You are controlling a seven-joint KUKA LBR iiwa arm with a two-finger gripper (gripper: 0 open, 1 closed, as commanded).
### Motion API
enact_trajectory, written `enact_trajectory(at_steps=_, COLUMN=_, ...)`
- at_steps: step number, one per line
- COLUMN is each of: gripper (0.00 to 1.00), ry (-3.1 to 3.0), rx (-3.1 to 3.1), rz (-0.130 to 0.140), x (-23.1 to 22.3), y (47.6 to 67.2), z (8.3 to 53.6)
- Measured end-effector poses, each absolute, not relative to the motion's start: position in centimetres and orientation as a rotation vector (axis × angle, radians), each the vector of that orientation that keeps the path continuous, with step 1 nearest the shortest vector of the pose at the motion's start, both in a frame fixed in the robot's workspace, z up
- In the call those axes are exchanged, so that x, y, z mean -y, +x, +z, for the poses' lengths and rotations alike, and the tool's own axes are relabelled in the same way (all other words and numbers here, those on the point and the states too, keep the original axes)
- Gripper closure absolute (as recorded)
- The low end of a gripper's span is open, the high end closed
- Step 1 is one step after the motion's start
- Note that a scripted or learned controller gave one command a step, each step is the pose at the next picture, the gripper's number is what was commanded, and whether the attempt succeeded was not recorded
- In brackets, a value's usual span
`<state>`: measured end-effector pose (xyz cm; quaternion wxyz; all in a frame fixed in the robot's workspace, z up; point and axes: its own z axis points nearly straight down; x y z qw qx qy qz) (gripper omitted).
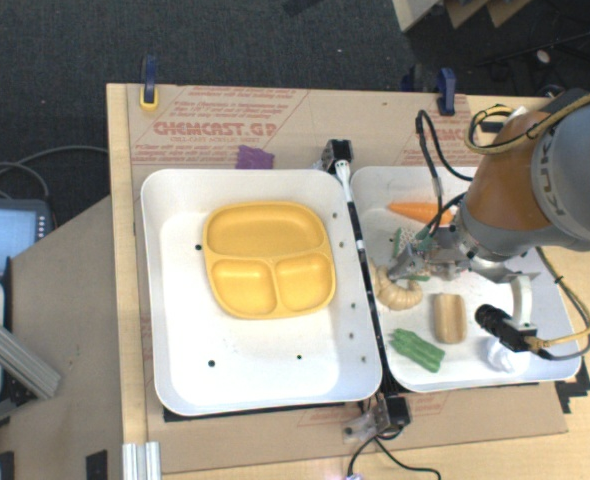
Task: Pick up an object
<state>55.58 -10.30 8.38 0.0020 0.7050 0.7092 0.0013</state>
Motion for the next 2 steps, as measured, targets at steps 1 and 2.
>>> enact_trajectory(at_steps=1, gripper=1.00, ry=2.218, rx=-2.217, rz=0.003, x=10.60, y=55.37, z=9.49)
enact_trajectory(at_steps=2, gripper=0.00, ry=2.219, rx=-2.218, rz=0.003, x=10.60, y=55.34, z=9.43)
